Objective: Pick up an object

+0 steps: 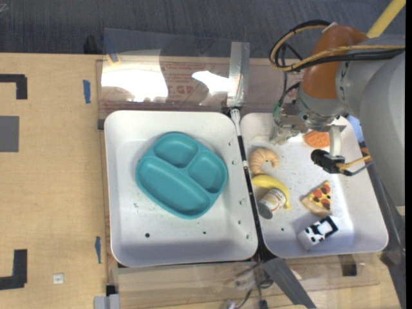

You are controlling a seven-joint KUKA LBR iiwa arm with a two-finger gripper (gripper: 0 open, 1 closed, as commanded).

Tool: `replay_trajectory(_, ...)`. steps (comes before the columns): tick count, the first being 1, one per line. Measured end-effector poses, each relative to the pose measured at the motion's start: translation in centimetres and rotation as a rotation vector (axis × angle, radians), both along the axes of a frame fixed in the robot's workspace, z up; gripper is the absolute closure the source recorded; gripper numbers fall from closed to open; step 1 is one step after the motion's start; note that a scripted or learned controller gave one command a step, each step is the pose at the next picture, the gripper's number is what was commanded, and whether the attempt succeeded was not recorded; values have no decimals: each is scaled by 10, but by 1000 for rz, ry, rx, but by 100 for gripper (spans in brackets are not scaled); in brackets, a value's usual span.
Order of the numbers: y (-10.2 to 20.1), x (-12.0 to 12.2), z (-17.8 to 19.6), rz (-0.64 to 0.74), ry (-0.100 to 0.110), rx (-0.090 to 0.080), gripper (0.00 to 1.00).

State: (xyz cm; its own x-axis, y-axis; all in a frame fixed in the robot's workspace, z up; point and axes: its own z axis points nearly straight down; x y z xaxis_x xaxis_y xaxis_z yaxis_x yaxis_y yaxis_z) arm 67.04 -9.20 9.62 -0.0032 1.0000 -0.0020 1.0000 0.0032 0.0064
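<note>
While the grey arm (364,82) reaches in from the right, its gripper (283,131) hangs over the far left corner of the right bin (360,234). It is pointing down at the bin floor. I cannot tell if the gripper is open or closed.

All the small things to pick up are in the right bin. A bun (263,159) shaped like a moon lies just below the gripper, near the wall between the two bins. An orange thing (315,138) lies beside the gripper, partly hidden by the arm, so I cannot tell what it is. A banana (265,183) lies just under the bun. It touches a little can (271,203) that lies on its side. A pizza slice (318,198) lies more to the right, apart from the can. A black and white block (318,231) sits near the front edge of the bin, just below the pizza slice.

The left bin (129,227) holds a blue plate (181,174) with three parts. The plate lies flat in the middle of its bin, well apart from the gripper.
</note>
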Motion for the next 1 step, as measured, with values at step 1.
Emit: replay_trajectory(1,0,0,-1,0,2,0,0)
